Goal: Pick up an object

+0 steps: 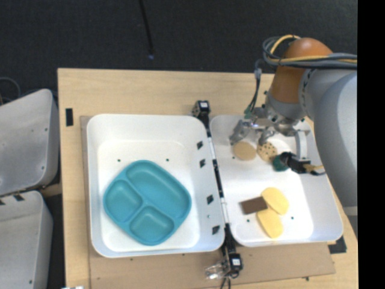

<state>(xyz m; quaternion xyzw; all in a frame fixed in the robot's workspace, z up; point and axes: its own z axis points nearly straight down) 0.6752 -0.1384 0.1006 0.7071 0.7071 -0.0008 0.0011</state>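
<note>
The grey arm is reaching in from the right, and the claw is hanging low over the far end of the right bin, close to the wall it shares with its neighbour. Directly below it a tan disc is lying flat on the bin floor, its far edge tucked just under the claw on the side toward that shared wall. Touching or just short of it, I cannot tell from here. Whether the claw is apart or together I cannot tell either, as the metalwork down there is blurring into one tangle. Just beside the disc, on the arm's side, a speckled tan piece is sitting, and next to that a small green thing. Toward the near end, well apart from the claw, a brown block is lying against a yellow oval, with a second yellow oval just in front of it. In the left bin, a blue divided plate is lying flat.
</note>
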